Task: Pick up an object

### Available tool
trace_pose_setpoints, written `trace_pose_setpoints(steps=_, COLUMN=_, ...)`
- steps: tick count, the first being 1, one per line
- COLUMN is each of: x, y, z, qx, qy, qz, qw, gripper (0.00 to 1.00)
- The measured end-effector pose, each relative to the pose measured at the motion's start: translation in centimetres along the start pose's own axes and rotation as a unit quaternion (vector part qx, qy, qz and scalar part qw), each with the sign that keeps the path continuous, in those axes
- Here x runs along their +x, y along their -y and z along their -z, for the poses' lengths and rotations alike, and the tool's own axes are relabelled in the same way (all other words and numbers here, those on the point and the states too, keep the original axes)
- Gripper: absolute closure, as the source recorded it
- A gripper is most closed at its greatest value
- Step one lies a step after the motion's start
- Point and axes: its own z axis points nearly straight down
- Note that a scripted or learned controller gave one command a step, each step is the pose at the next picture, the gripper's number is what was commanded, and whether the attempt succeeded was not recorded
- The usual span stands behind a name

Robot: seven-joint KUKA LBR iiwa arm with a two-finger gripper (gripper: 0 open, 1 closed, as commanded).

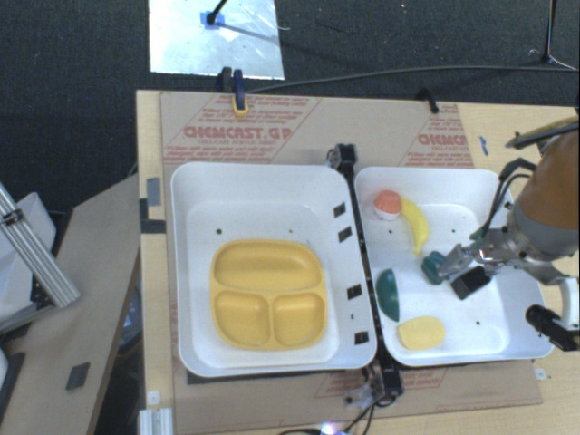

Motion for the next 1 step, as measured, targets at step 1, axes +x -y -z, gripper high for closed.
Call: trace_pose_setpoints(steps=1, x=-0.46, y=-0.82, z=-4.45, qx=-0.002, qy=0.0, qz=0.0, qw=1.0, gripper=0.0)
